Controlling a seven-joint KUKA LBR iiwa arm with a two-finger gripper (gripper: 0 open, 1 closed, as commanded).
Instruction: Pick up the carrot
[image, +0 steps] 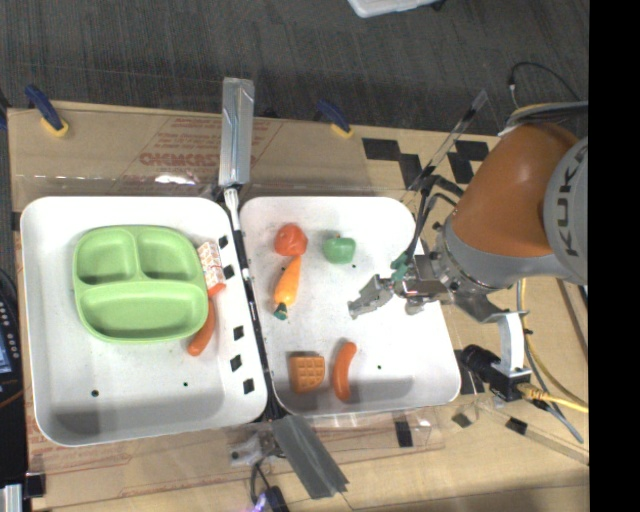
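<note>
Camera view is looking down on 2 shallow white bins sitting side by side on a cardboard-covered bench. Right bin (420, 350) is holding the carrot (287, 284), a tapered orange piece with a small green tip, lying near the bin's left wall with its narrow end pointing down. A round red tomato (290, 239) is sitting just above it, almost touching. A glossy green pepper (339, 248) is resting to the tomato's right. Near the front wall, a square waffle (307, 372) with a gridded face is lying beside a smooth, curved sausage (343, 370). Gripper (368, 300) is hanging over the middle of this bin, well apart from the carrot, its metal fingers spread apart with nothing between them. Left bin (60, 400) is carrying a green plate (138, 283) with 3 compartments and rounded corners. A second sausage (203, 332) is leaning at the plate's right corner, and a small patterned block (210, 262) is sitting at its right edge.
</note>
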